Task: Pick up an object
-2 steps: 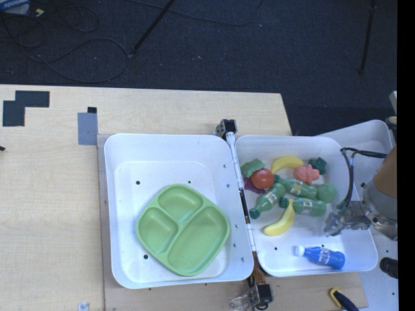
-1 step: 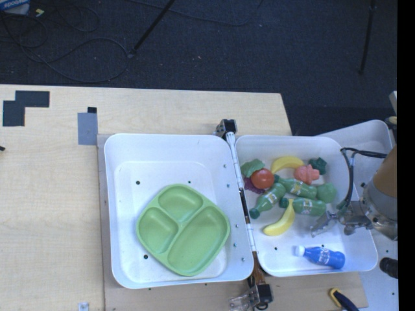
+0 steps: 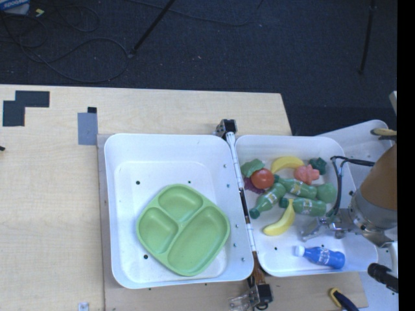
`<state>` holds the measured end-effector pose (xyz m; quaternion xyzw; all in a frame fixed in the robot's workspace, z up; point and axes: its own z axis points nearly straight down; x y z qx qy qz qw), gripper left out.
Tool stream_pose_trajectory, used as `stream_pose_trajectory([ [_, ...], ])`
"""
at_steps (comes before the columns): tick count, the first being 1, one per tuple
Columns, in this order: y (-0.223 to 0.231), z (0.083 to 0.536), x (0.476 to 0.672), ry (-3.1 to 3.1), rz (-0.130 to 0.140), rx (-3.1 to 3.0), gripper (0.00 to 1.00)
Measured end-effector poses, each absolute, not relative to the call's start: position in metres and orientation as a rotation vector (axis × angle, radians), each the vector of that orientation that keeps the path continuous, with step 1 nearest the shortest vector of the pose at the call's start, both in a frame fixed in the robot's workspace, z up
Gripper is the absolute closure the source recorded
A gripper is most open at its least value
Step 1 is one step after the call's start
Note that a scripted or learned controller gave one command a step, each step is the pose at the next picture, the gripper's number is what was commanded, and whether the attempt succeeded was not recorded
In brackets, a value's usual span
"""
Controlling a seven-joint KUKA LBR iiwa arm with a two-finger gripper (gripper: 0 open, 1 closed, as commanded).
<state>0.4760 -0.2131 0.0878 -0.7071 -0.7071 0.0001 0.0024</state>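
The right bin (image 3: pixel 279 140) holds a pile of toy food. In it lie a red tomato (image 3: pixel 262 179), two yellow bananas (image 3: pixel 280 224) (image 3: pixel 287 164), a pink piece (image 3: pixel 306 173) and several green bottles (image 3: pixel 269 199) (image 3: pixel 310 207). A blue bottle (image 3: pixel 322 256) lies apart near the bin's front wall. My gripper (image 3: pixel 319 227) reaches in from the right, low over the bin floor, just in front of the green bottle and right of the lower banana. Nothing visibly sits in it.
A green divided plate (image 3: pixel 183 229) lies in the left bin (image 3: pixel 110 173). The two bins meet at a ridge (image 3: pixel 237 186). The wooden bench (image 3: pixel 52 206) spreads to the left. A yellow-handled tool (image 3: pixel 342 299) lies in front of the right bin.
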Motion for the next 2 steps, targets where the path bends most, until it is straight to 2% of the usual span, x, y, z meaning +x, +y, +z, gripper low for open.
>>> stream_pose_trajectory([
  [1,-0.2125,0.0968,0.4768,-2.213,-0.005,-2.216,1.0],
  [2,-0.2126,0.0967,0.4767,-2.212,-0.004,-2.218,0.0],
])
